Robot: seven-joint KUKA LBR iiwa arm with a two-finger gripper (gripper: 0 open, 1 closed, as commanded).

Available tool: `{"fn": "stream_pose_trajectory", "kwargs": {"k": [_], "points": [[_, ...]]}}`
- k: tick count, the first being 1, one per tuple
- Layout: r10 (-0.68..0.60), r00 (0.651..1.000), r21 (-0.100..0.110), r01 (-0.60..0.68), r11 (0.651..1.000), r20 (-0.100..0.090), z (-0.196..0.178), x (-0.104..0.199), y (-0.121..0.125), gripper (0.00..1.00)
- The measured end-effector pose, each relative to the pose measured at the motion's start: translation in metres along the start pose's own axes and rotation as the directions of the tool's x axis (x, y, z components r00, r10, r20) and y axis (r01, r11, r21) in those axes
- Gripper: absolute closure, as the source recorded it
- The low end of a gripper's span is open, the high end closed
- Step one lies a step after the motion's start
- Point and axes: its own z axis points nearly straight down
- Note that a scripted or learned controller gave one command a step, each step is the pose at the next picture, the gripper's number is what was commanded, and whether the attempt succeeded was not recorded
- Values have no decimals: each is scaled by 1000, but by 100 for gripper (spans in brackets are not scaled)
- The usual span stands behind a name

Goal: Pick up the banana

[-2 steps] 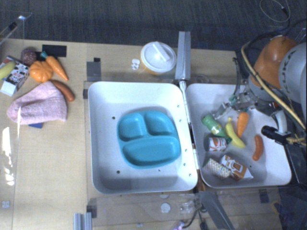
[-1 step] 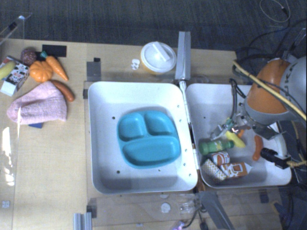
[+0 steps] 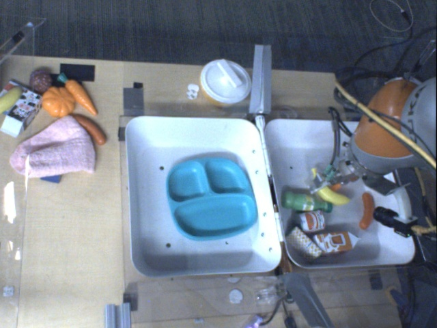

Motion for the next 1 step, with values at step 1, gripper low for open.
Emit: {"fn": "stream_pose_trajectory", "kwargs": {"k": [1], "points": [[154, 988, 15, -154, 988, -7, -119, 42, 51, 100]]}}
